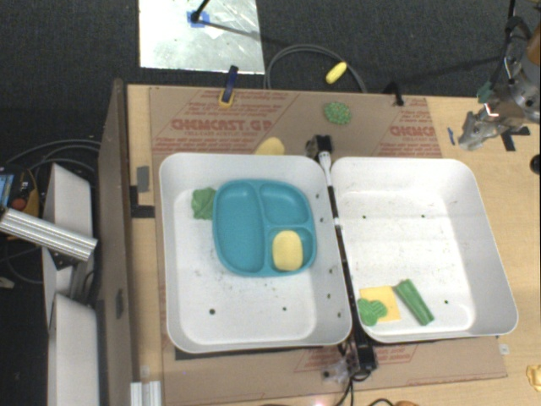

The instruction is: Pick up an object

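Observation:
My gripper [483, 128] hangs at the far right, above the bench behind the right bin [423, 184], well away from every object. In that bin's near left corner lie a green stick [414, 302], a flat yellow square [382, 301] and a small green lump [370, 311] resting on the square. The left bin [245, 320] holds a blue divided plate [245, 227] with a yellow oval piece [287, 249] in its near right compartment. A green leafy piece [203, 203] touches the plate's left edge.
Behind the bins on the cardboard lie a yellow piece [270, 147], a green round piece [338, 113] and a blue and yellow tool [228, 87]. Another yellow piece [336, 73] lies on the dark floor, near a silver sheet [199, 24].

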Robot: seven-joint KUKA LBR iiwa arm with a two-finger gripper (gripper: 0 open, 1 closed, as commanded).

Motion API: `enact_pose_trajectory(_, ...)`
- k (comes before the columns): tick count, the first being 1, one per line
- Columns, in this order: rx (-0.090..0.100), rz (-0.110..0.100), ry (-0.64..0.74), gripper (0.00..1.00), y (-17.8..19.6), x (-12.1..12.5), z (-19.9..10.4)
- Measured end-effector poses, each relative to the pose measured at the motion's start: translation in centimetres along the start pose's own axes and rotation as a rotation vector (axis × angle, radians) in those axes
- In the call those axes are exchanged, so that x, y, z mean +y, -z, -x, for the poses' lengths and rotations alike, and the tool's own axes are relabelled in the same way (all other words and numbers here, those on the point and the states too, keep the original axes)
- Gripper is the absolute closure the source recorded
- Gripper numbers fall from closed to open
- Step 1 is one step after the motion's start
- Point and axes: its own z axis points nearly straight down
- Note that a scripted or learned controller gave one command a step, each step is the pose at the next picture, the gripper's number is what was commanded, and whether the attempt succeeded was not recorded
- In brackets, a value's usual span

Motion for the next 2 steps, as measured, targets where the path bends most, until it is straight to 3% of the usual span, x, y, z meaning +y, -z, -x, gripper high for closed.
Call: enact_pose_trajectory(2, 0.001, -0.002, -0.003, 1.0, 2.83, -0.41, 0.14)
